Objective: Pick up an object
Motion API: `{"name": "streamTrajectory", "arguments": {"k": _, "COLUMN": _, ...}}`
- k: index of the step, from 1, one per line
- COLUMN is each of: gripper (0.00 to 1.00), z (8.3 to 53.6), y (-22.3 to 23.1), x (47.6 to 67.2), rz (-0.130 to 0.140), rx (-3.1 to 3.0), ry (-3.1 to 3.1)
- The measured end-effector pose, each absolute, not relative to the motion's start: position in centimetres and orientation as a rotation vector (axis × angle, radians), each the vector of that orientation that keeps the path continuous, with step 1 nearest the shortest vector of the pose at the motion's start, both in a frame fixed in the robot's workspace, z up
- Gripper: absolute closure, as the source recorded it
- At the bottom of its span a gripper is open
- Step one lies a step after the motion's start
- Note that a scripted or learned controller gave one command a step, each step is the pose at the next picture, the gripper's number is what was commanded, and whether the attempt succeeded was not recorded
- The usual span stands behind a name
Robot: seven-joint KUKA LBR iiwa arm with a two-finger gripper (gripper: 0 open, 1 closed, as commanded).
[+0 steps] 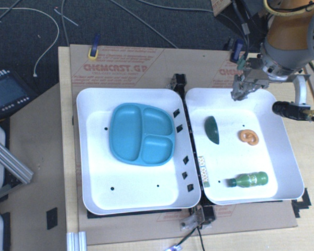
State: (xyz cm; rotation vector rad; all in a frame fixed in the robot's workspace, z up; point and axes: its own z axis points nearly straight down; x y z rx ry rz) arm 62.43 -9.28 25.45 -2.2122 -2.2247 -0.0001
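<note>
The left bin (89, 140) holds a blue sectioned plate (142, 134). In the right bin (282, 145) lie a green bottle (248, 180) on its side, a dark-green leaf-shaped piece (212, 129) and a small orange ring (248, 137). The gripper (242, 92) hovers above the far rim, holding nothing; its opening is unclear.

A robotics lab: white bins (89, 140) on a cardboard-covered bench (141, 61), loose cables (42, 9) across the floor.

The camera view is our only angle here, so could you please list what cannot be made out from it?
- End effector: small and blurred over the right bin's far rim; grip state unreadable.
- Arm: cut off by the top edge.
- Green bottle: label too small to read.
- Orange object: too small to identify.
</note>
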Motion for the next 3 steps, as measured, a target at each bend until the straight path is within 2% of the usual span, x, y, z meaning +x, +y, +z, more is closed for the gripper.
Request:
{"name": "streamTrajectory", "arguments": {"k": 1, "gripper": 1.0, "z": 25.0, "y": -4.1, "x": 60.9, "rz": 0.0, "rx": -2.212, "ry": -2.224}}
{"name": "streamTrajectory", "arguments": {"k": 2, "gripper": 1.0, "z": 24.1, "y": 0.8, "x": 57.2, "rz": 0.002, "rx": -2.212, "ry": -2.222}}
{"name": "streamTrajectory", "arguments": {"k": 3, "gripper": 1.0, "z": 24.3, "y": 6.3, "x": 54.5, "rz": 0.0, "rx": -2.211, "ry": -2.224}}
